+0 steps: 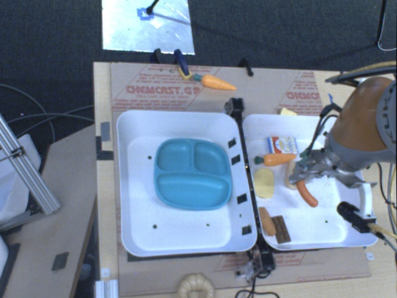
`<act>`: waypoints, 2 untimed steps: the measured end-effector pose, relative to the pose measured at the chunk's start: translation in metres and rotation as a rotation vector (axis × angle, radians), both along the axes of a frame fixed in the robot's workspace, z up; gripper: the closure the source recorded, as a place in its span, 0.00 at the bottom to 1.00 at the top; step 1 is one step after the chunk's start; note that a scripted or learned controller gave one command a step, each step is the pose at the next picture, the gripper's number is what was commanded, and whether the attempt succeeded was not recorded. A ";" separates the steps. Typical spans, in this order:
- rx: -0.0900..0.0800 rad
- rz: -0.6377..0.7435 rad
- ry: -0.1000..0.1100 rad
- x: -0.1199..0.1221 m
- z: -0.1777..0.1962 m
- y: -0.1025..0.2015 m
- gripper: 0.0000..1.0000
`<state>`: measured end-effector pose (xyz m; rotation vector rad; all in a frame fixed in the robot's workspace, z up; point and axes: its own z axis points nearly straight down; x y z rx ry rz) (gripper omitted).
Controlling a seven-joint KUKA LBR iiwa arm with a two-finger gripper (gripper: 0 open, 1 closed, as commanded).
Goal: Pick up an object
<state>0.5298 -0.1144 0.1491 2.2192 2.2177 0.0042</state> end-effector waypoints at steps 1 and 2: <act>0.000 0.002 0.000 -0.002 0.058 -0.009 1.00; 0.001 0.005 0.001 -0.001 0.076 -0.009 1.00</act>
